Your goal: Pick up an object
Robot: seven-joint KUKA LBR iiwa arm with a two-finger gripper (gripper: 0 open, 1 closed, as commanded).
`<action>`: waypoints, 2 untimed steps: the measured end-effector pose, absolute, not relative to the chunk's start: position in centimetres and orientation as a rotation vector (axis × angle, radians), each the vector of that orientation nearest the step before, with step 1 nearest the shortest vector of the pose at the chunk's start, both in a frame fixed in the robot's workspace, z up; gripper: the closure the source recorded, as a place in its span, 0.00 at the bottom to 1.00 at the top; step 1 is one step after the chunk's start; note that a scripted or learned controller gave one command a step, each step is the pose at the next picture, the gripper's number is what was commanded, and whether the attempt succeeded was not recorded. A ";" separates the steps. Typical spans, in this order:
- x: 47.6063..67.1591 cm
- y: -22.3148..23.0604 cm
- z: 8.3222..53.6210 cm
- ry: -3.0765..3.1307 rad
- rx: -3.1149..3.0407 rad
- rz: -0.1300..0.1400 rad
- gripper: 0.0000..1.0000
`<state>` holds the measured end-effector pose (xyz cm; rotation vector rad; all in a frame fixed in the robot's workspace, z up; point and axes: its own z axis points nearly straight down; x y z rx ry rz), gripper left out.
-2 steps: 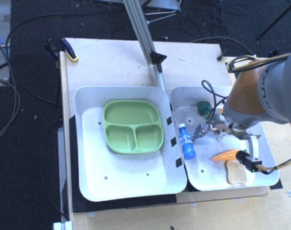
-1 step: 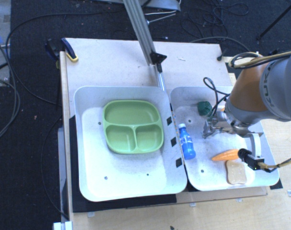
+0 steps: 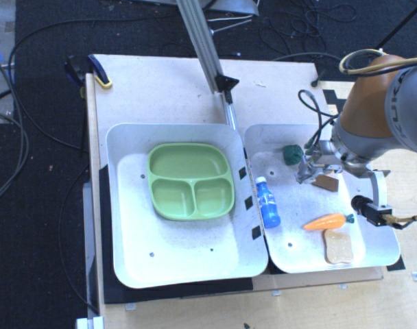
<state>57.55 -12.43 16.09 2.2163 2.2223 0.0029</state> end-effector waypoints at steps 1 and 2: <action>58.0 -12.3 20.4 2.221 2.215 0.005 1.00; 58.1 -12.3 24.1 2.222 2.215 0.003 1.00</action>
